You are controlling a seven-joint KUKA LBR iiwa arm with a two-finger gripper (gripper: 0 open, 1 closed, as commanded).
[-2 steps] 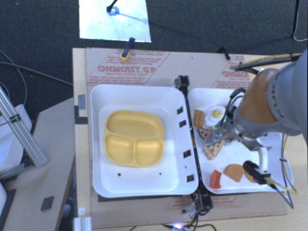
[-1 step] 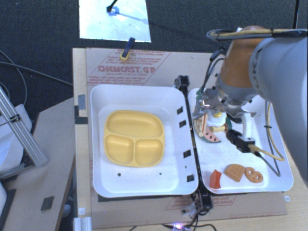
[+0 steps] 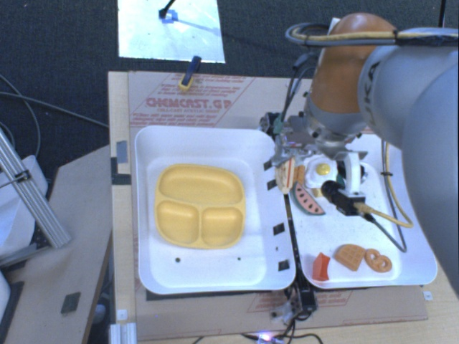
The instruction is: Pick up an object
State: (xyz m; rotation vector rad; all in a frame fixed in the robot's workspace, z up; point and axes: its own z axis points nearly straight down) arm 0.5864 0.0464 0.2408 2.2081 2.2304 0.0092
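Note:
My gripper (image 3: 320,156) hangs low over the back left part of the right bin (image 3: 416,264), under the orange band of the arm. Directly beneath it lies a toy fried egg (image 3: 320,170). A tan striped food piece (image 3: 287,175) stands at the bin's left wall beside it. A watermelon slice (image 3: 309,201) lies just in front of the egg. Near the front edge rest a red piece (image 3: 320,266), an orange waffle-like piece (image 3: 350,256) and a pretzel (image 3: 378,261). The wrist hides how the gripper meets the egg.
The left bin (image 3: 165,138) holds a yellow divided plate (image 3: 200,205). A yellow cable (image 3: 391,217) loops from the gripper over the right bin. Cardboard (image 3: 193,102) lies behind the bins, with a small blue and yellow tool (image 3: 189,74) on it.

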